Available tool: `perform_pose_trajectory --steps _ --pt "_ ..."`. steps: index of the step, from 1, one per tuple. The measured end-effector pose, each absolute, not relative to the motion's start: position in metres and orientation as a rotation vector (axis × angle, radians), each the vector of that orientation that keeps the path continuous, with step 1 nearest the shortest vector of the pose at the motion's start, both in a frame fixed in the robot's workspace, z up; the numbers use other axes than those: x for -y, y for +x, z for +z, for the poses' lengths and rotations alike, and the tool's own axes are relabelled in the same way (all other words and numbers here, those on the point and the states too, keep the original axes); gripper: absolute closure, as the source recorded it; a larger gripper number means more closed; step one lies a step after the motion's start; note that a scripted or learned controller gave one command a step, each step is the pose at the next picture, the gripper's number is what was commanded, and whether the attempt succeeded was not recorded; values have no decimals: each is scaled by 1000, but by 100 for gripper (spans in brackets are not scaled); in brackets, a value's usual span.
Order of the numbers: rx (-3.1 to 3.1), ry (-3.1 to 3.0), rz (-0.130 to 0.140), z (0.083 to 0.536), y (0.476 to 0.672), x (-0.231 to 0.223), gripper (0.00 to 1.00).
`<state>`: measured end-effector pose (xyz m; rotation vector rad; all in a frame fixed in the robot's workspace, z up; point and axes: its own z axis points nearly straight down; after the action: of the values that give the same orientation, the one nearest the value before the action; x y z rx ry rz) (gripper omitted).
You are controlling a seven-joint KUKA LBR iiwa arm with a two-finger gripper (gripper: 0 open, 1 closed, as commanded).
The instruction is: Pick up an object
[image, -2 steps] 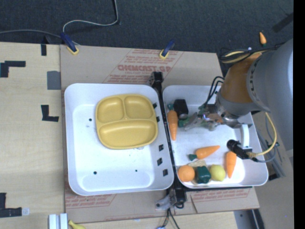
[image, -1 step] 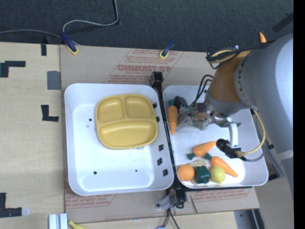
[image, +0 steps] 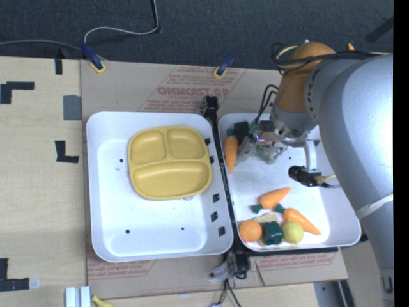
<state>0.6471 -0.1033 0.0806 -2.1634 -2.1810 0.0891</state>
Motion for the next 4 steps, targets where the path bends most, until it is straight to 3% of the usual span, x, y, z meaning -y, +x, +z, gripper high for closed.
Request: perform_pose_trajectory --steps 1,2,3,4 --pt "2222 -2222 2 86 597 96 0" --pt "2176 -2155 96 80 650 104 0" --pt "2169 -2150 113 88 647 105 100" --pt "2173 -2157 117 90 647 109 0"
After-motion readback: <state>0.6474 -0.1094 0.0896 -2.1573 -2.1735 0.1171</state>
